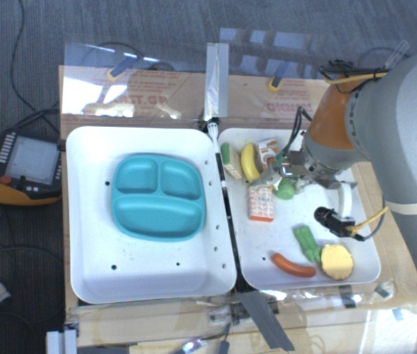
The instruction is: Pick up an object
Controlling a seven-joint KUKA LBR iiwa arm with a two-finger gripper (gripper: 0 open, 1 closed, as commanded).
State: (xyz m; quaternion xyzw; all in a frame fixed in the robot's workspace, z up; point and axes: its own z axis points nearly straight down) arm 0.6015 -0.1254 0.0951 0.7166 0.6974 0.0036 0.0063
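Grey carpet surrounds a bench carrying two white bins, with cables trailing at the upper left of the frame. Nearest the lower edge, in the right bin [356,271], lie a red sausage [294,265], a yellow lemon-like piece [337,262] and a green pepper-like piece [307,242], all close together. They look like light, hard plastic toy food: smooth, a little slippery, not fragile. Further up sits a small orange-and-white carton [261,202], then a round green ball [286,189], and beyond these a banana [249,161] beside a slim green vegetable [225,153] and a printed packet [267,150]. The left bin [90,271] holds a blue divided plate [158,197]. The gripper [288,174] hangs over the green ball at centre right; whether its jaws are spread or pressed together cannot be told from this angle. The ball seems the likely target: stiff, rounded, apt to roll or squirt out, so it is best pinched across its widest middle. The carton, with flat sides, would be an easier hold.
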